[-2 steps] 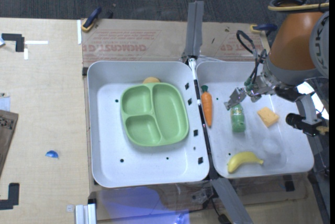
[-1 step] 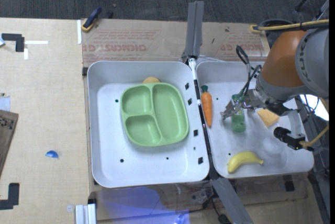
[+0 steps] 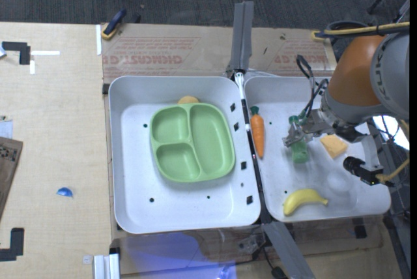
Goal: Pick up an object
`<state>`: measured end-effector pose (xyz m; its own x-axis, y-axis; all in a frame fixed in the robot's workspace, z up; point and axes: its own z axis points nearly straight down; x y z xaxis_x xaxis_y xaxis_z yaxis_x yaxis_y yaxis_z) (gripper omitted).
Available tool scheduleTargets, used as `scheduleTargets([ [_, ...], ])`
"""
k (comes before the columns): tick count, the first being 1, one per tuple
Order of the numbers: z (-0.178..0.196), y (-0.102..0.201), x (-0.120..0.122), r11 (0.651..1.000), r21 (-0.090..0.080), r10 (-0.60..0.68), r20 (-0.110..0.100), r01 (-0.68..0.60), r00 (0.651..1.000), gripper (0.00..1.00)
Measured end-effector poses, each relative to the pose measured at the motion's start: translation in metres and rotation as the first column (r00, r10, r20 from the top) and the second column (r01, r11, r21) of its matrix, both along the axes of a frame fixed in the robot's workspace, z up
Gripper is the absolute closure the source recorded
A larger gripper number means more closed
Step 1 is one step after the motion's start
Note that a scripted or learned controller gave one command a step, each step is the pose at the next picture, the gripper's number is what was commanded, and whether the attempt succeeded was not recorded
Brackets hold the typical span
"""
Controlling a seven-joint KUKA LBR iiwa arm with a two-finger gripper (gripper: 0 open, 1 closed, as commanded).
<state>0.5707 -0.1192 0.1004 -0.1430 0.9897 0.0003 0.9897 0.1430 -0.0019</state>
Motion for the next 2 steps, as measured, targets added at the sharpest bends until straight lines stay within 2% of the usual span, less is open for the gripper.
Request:
scheduleTargets([
  [1,0.180,0.052,0.024,0.999,-0.002,-0.043,0.001,0.043,0.999,1.00],
  [2,0.167,0.033,-0.007,0.987,-0.001,0.163,-0.001,-0.163,0.987,1.00],
])
